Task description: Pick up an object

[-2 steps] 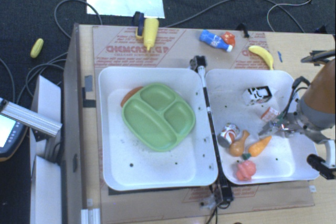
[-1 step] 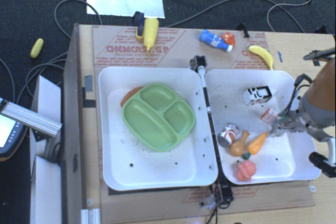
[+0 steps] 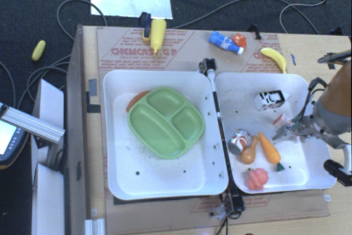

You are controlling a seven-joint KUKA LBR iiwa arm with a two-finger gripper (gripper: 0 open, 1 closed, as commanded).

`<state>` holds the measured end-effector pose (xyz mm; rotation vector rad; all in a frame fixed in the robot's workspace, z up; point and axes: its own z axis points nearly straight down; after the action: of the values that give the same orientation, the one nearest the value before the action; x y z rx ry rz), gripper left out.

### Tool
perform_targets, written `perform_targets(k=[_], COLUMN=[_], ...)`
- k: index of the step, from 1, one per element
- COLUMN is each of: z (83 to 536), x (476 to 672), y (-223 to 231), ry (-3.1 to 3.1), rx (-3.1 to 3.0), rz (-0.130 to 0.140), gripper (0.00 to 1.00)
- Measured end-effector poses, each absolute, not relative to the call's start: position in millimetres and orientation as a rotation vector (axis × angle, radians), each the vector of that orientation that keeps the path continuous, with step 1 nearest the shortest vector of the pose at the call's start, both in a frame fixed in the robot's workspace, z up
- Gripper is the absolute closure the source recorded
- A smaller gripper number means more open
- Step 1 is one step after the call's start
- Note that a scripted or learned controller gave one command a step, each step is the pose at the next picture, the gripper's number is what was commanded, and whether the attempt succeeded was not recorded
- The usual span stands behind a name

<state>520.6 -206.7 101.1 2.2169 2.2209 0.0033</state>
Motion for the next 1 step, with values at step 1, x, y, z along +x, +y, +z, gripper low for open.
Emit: perform_targets(k=[1], z=[93.2], x=[490.8], y=[-124.6], ry=[2.227], rx=[2.217], rz=[0.002], gripper=[0.0])
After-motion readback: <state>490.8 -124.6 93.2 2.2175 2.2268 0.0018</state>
